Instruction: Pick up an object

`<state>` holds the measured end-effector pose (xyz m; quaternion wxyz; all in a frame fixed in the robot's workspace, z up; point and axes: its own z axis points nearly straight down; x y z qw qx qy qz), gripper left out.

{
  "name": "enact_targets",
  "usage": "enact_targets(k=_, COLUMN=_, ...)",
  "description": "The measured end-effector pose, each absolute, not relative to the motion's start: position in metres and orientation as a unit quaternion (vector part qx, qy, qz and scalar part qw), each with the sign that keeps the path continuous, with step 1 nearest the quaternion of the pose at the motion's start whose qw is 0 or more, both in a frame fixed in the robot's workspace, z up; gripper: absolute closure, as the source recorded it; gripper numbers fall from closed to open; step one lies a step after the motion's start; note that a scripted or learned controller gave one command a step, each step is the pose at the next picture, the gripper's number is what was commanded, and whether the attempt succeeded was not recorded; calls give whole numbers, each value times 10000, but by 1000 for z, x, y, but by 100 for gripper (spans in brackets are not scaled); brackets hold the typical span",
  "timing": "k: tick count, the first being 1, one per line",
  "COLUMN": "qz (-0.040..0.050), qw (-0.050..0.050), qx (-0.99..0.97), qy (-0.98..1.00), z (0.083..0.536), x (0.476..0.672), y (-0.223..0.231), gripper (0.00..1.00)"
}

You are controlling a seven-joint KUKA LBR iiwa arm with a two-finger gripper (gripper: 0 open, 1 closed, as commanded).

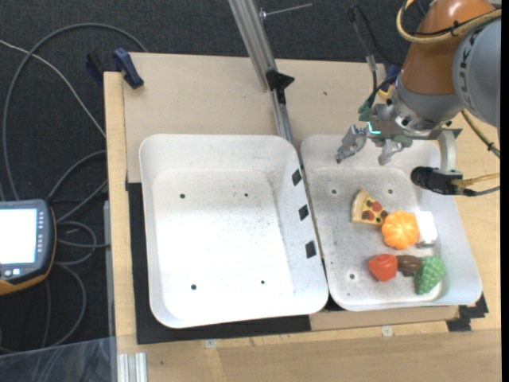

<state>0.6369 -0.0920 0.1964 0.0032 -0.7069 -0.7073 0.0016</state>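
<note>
Overhead, the gripper point(368, 147) hangs above the far end of the right bin point(334, 281), its two fingers point(347, 146) spread apart with nothing between them. Both fingertips point down toward bare white floor near that bin's back rim. Behind it rises the grey arm point(445, 70) with its orange band, reaching in from the right. Objects sit nearer the camera in the same bin, well apart from the fingers: a pizza slice point(369, 209) closest to the gripper, an orange pumpkin-like piece point(400, 228) just beside it, a white block point(426, 227) touching the pumpkin's right side. Further toward the front lie a red tomato-like piece point(382, 267), a small brown item point(409, 264) beside it, and a green bunch of grapes point(430, 274) at the front right corner. Left bin point(159, 173) adjoins the right one, rims touching along the middle. A metal pole point(254, 38) slants up from between the bins. A handheld pendant point(20, 241) lies off the bench at far left.
</note>
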Motion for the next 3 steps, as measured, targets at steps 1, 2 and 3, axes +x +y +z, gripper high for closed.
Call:
enact_targets(k=1, qz=1, qw=13, qx=-7067, qy=-7075, z=199, x=638, y=-92, gripper=0)
enact_targets(k=2, qz=24, qw=33, qx=-7073, qy=-7069, z=139, x=638, y=-99, gripper=0)
enact_targets(k=3, qz=18, qw=29, qx=-7071, qy=-7071, z=90, x=637, y=-98, gripper=0)
